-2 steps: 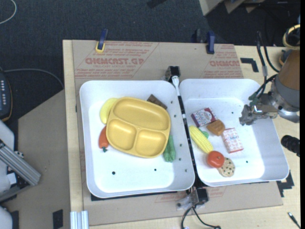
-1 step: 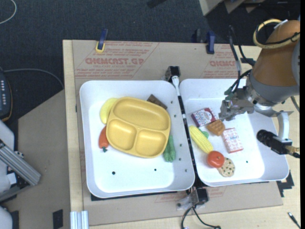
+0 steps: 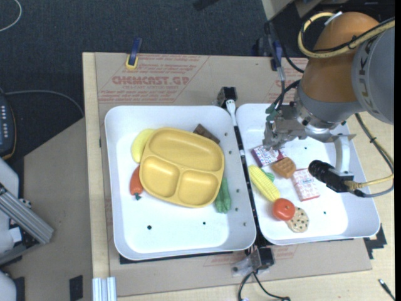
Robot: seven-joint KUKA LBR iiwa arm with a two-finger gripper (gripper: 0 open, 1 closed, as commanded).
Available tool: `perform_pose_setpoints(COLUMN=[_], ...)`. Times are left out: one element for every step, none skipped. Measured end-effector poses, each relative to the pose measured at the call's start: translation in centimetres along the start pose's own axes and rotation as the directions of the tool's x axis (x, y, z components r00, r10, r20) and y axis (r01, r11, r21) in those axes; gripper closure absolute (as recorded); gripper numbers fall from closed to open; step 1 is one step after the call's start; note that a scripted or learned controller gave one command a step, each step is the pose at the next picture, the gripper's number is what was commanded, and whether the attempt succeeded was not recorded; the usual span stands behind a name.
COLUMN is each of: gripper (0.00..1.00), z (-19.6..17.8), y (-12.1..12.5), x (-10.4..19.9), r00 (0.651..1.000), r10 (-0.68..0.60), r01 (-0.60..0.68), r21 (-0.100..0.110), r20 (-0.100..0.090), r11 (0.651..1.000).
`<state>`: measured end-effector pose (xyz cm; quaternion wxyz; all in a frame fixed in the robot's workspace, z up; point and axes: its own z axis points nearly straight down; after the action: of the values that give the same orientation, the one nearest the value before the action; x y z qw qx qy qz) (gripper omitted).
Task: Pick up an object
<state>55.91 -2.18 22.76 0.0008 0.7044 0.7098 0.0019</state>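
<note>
Gripper (image 3: 276, 140) sits low in the right bin (image 3: 360, 227), right over a pink packet (image 3: 265, 156); can't tell its finger state. Packet print's unreadable. The board behind reads "CHEMCAST GP" (image 3: 150, 79). The yellow tray (image 3: 181, 167) half-hides stuff underneath.

Pink packet (image 3: 265, 155) (flat), right bin, beside brown block (image 3: 284, 167)

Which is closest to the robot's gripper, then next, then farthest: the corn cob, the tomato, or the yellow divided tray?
From the gripper:
1. Corn cob, right bin, just below it.
2. Tomato, right bin, nearer the front.
3. Yellow divided tray, left bin.
</note>
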Motion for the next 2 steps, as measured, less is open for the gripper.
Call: perform_pose_setpoints(gripper=[1.0,1.0], z=[-0.5,1.3], y=[1.1,1.3], x=[4.1,3.2], r00=[1.0,1.0], r10=[0.002,0.009], r01=[-0.002,-0.009], r21=[0.001,0.007], r20=[0.0,0.002], r11=[1.0,1.0])
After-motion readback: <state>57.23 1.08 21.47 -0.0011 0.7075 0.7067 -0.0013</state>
